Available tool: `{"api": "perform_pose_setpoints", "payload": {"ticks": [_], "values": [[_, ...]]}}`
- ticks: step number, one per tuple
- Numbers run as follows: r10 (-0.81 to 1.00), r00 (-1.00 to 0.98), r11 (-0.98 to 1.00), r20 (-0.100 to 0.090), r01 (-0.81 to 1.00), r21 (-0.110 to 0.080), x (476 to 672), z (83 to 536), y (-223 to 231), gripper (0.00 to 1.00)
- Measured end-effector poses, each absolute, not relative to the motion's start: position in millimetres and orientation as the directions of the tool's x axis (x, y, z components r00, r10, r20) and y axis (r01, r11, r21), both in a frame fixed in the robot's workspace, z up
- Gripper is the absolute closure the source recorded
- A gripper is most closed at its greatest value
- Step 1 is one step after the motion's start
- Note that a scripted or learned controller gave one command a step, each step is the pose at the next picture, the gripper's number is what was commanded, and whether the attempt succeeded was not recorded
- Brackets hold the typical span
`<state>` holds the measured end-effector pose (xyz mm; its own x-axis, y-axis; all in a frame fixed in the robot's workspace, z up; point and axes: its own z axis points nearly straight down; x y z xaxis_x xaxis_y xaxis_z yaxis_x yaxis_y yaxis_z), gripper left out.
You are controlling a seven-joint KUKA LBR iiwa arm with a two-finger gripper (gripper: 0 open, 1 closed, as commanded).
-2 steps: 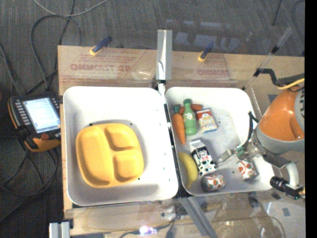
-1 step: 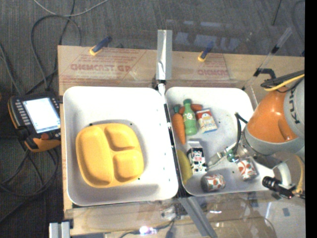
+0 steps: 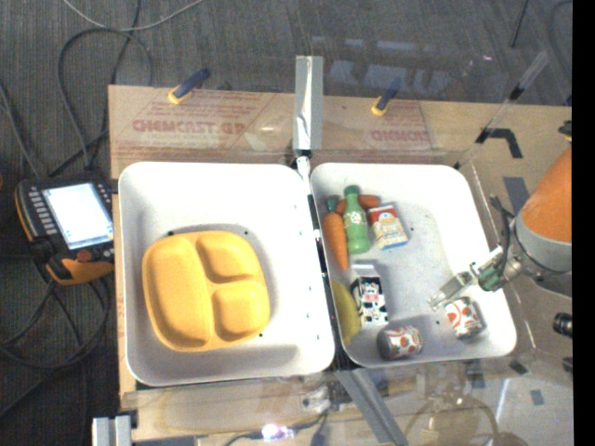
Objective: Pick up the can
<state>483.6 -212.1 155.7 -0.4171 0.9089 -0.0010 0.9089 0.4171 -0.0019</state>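
Orange-banded grey robot arm comes in from the right edge of the frame, and its gripper hangs low over the lower right part of the right-hand shallow white bin; whether it is open or closed cannot be told at this slant, and nothing is seen held in it. Just below and right of the gripper sits a small white-and-red can, close to it, though contact is unclear. A second white-and-red can lies on its side near the bin's lower edge, left of the first. Further left are a black-and-white patterned carton and a yellow banana beside it. Toward the bin's upper left lie an orange carrot, a green bottle and a small red-and-blue box. The left-hand white bin holds a yellow compartment tray. Both bins rest on the brown table; a handheld screen unit sits at the far left.
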Motion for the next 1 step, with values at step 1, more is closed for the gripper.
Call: {"api": "perform_pose_setpoints", "payload": {"ticks": [1], "values": [[0.879,-0.477,0.477,-0.002,0.879,0.01,488.7,89.9,-219.5,0.0]]}}
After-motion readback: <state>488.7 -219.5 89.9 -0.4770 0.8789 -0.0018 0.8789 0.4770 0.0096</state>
